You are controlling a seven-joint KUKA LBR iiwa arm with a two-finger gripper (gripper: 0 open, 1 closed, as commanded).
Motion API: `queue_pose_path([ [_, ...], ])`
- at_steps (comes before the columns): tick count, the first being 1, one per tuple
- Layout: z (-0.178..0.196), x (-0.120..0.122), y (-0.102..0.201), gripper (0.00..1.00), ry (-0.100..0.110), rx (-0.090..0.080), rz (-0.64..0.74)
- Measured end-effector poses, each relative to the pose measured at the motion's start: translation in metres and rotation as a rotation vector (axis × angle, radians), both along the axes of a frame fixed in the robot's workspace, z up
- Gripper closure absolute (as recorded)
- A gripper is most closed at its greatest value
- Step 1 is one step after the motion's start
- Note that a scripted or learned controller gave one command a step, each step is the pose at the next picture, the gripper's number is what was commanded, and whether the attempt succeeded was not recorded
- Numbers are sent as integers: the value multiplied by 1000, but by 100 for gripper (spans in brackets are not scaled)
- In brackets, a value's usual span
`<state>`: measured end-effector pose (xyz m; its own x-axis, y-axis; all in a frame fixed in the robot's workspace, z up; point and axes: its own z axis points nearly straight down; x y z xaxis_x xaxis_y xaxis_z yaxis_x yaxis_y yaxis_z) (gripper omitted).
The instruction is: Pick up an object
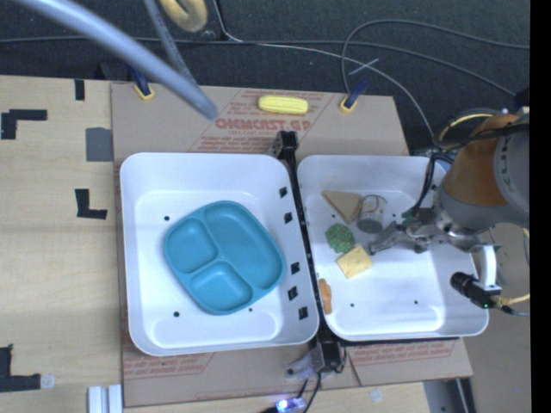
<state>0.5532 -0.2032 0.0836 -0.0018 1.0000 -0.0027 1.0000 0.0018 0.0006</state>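
The arm is reaching in from the right over the right bin. Its claw is sitting low in the bin, and I cannot tell how it is set.

Small things are lying close together in the bin's left part. A tan wedge is lying near the top. A grey round piece is resting just beside the claw. A green bumpy lump is sitting below the wedge, and a yellow block is touching its lower side, right under the claw tip. An orange stick is lying by the left wall.

The bottom and middle of this bin are showing bare white floor.

The left bin is holding a blue tray. A yellow banana toy is lying on the cardboard behind the bins.
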Motion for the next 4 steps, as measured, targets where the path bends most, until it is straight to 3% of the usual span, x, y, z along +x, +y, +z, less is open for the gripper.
queue_pose_path([
  [1,13,1,-1,100,-4,-2,0],
  [3,98,2,-3,100,-3,1,0],
  [4,161,6,0,100,-6,0,1],
])
